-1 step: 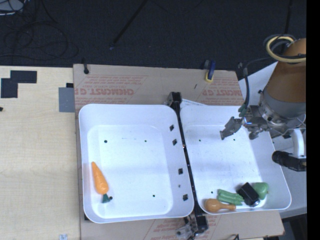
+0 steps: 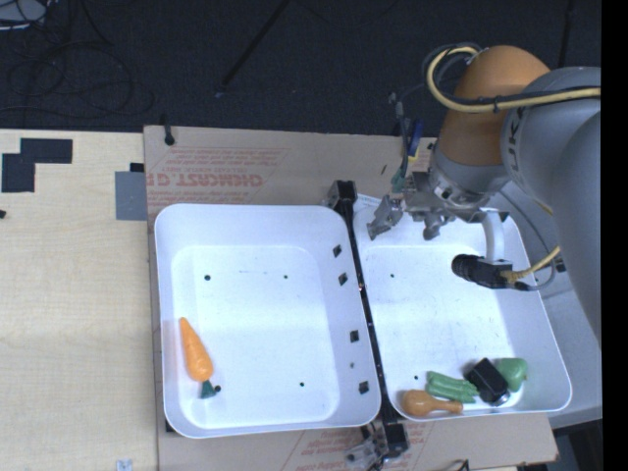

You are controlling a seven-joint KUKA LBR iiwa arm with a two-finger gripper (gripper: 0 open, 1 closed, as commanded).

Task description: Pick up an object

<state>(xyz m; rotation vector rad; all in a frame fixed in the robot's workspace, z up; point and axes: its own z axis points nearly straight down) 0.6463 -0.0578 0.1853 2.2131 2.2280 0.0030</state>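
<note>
My tool [image 2: 410, 222] hangs over the far edge of the right shallow white plastic bin [image 2: 549, 356], its two grey fingers spread apart with nothing between them. I judge I am in the approach step, before any descent: nothing is chosen or touched yet.

The candidates lie well apart from the tool. In the near corner of the right bin sit a small cluster: a green bean-shaped toy [image 2: 451, 387], a black blocky piece [image 2: 487, 380], a rounder green piece [image 2: 512, 369] and an orange-tan pear-shaped toy [image 2: 428, 403]. In the left white bin [image 2: 162, 263] an orange plastic carrot [image 2: 195, 351] lies alone near the left wall.

Next I would need to travel toward me over one of these, square the fingers across it and come down. The carrot looks the cleaner grasp; the cluster is crowded, pieces touching.

The black piece overlaps the green ones, so their shapes are unclear.
</note>
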